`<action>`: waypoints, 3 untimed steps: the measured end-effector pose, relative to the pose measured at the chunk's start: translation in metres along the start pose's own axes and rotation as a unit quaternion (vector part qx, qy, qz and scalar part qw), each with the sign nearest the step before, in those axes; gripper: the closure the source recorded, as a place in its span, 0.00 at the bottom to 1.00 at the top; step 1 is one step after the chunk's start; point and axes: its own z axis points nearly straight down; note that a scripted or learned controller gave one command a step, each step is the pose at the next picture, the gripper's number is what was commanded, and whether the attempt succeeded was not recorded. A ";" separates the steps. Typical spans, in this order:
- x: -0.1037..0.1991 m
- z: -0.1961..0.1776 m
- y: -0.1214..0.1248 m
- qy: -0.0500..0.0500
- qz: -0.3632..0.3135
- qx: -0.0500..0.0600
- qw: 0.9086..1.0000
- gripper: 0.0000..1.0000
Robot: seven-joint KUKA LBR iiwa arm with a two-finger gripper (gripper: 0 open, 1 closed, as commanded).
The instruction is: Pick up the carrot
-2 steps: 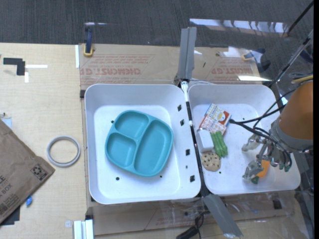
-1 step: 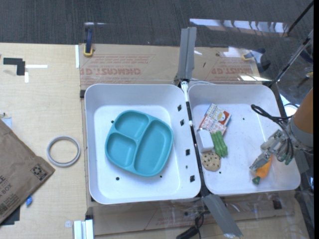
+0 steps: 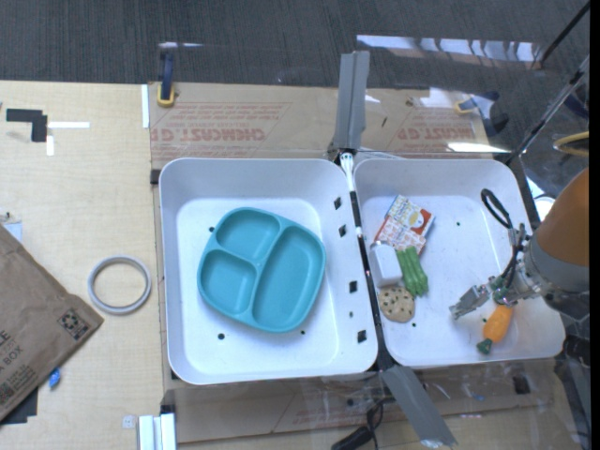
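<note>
A grey arm with an orange band reaches in from three o'clock over the right bin [image 3: 450,350], its claw [image 3: 472,301] hovering low above the bin's floor with the carrot [image 3: 496,325] not yet picked up. The carrot, orange with a green tip, lies on the white floor near the bin's five o'clock corner, its green end pointing toward seven o'clock. It sits just beside the claw, at roughly four o'clock from the metal fingertips, close to the wrist rather than between the fingers. Nothing can be seen clamped in the claw, and whether its fingers stand parted or together cannot be told at this size and slant.

By the look of things the task is in its approach stage: the arm is down in the correct bin and near the target, but the grasp and the lift are both left to do. The claw would seemingly need to shift back toward four o'clock to straddle the carrot.

Elsewhere in the same bin, a green vegetable [image 3: 412,271], a cookie [image 3: 397,303] and a printed packet [image 3: 405,224] lie toward nine o'clock. The left bin [image 3: 183,279] holds a blue divided plate [image 3: 261,268], and a tape ring [image 3: 119,283] rests on the table [image 3: 75,186].
</note>
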 end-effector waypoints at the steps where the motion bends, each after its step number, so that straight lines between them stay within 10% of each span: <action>1: 0.000 -0.009 0.001 0.000 -0.002 0.000 1.000 1.00; 2: 0.089 -0.126 0.026 -0.001 0.089 0.000 0.996 1.00; 3: 0.044 -0.125 0.012 -0.002 0.013 0.000 1.000 1.00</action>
